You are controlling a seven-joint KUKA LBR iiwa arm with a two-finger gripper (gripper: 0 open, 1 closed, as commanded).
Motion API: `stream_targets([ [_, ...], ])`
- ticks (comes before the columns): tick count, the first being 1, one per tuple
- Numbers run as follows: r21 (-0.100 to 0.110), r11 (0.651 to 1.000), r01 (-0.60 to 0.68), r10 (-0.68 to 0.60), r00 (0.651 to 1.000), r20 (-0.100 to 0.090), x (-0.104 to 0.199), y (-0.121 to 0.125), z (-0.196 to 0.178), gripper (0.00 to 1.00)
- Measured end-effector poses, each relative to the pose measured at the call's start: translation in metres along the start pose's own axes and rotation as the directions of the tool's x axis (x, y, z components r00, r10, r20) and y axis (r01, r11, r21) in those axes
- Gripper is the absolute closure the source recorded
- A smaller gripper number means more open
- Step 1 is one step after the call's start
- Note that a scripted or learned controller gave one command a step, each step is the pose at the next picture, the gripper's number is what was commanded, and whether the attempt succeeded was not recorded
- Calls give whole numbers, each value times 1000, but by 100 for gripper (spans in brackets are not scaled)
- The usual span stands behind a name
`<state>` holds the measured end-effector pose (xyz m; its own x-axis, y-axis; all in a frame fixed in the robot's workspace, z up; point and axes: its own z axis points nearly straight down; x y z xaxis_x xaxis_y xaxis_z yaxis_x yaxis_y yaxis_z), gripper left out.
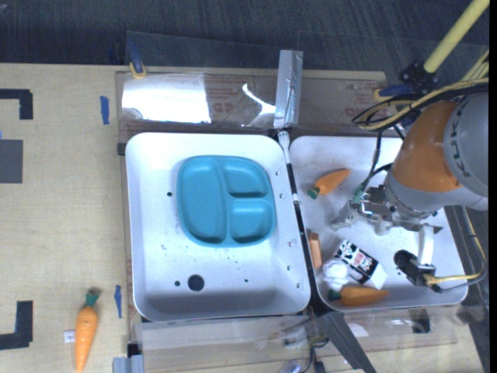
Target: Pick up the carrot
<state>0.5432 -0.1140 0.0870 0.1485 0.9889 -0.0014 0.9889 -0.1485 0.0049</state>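
Several carrots are in view. One orange carrot with a green tip lies in the upper left of the right bin. Another carrot rests along that bin's front wall, and a thin one lies against its left wall. A toy carrot sits outside the bins on the bench at the lower left. My gripper hangs over the middle of the right bin, just below and right of the upper carrot, with nothing visibly in it. The grey wrist and orange band hide the bin floor behind it.
A black and white box and a white crumpled item lie in the right bin near the front. The left bin holds a blue divided plate and a small black disc. Cables trail near the right bin's right side.
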Motion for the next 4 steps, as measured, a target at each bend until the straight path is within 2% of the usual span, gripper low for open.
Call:
stream_targets([
  [1, -7, 996, 88, -88, 996, 1, -36, 90, -114, 0],
  [2, 2, 994, 106, -106, 994, -1, 6, 125, -29, 0],
  [3, -18, 985, 174, -174, 985, 11, 24, 128, -13, 0],
  [4, -5, 1000, -8, 8, 1000, -2, 53, 120, -102, 0],
])
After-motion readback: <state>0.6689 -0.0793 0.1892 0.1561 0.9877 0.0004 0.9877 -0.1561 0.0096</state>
